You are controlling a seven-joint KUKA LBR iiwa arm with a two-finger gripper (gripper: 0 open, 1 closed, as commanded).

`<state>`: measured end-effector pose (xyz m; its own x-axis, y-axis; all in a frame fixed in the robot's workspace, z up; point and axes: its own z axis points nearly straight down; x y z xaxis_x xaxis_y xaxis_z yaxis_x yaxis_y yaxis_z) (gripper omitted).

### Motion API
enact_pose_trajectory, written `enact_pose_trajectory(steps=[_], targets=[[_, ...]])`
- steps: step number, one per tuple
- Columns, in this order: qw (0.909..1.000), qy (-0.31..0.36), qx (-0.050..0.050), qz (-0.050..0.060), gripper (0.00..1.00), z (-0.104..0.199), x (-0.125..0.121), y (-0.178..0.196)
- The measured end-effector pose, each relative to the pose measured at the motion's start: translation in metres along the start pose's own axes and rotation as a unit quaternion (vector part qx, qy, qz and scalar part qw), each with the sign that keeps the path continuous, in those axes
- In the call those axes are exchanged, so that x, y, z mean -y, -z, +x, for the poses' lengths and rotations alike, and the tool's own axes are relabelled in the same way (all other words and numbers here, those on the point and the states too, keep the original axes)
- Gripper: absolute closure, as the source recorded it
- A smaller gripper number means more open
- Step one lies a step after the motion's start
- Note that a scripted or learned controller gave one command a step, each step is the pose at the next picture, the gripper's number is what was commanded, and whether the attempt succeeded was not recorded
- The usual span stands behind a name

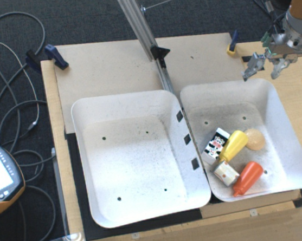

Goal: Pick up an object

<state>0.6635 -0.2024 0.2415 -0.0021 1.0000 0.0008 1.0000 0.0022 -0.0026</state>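
The right bin (283,128) holds a small cluster near its front: a yellow bottle-shaped toy (234,145), an orange-red carrot-like piece (248,178), a pale round ball (255,139), a black-and-white patterned box (215,143) and a small white block (226,173). My gripper (265,69) hangs above the far right corner of that bin, well behind the objects. Its fingers are spread apart with nothing between them.
The left bin (86,130) lies beside the right one. A slanted metal pole (139,23) runs from the top down to the gap between the bins. Clamps sit at the board's far corners, cables and a pendant lie on the floor at left.
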Motion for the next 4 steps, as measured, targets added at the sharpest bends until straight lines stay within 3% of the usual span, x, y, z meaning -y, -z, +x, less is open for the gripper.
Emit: enact_pose_trajectory(steps=[1, 4], targets=[[1.0, 0.0, 0.0, 0.0, 0.0, 0.0, 0.0, 0.0], [1.0, 0.0, -0.001, 0.003, 0.0, 0.002, 0.01, -0.152]])
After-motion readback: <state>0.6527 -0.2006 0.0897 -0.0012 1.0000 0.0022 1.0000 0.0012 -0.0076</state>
